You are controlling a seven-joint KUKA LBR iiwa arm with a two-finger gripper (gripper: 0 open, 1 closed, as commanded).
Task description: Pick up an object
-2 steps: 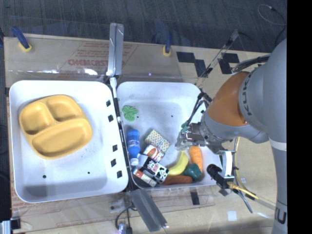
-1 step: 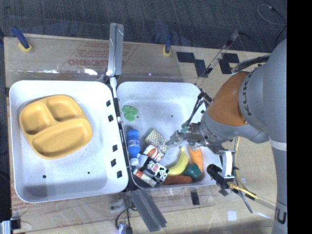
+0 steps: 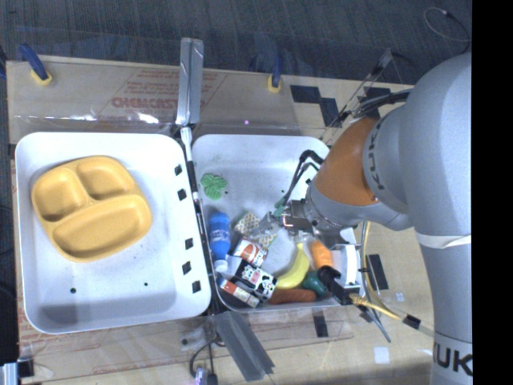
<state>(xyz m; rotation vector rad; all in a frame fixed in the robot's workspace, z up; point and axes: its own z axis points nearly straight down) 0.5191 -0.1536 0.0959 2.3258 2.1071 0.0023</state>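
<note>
Red, yellow and orange crowd the near edge of the right white bin [image 3: 240,147]: a reddish-brown sausage-shaped toy [image 3: 292,296] lies along the near wall, with a small black-and-white patterned box [image 3: 255,281] just beside it toward the near left corner. Behind them a yellow plastic banana [image 3: 294,269] curves upward, touching an orange carrot-like piece [image 3: 321,255]. Farther in stand a blue plastic bottle [image 3: 218,231] by the left wall and a green leafy toy [image 3: 214,185] nearer the far edge.

The gripper [image 3: 282,217] hangs low over the middle of this heap, just beyond the banana; how wide it stands, and whether it has anything, I cannot tell (the wrist hides it). By my reading this is the reach-and-descend step, nothing lifted yet. The next move calls for settling on one piece and closing cleanly amid tight neighbours.

In the left white bin [image 3: 32,295] a yellow divided plastic plate [image 3: 90,205] rests toward the far left corner.
</note>
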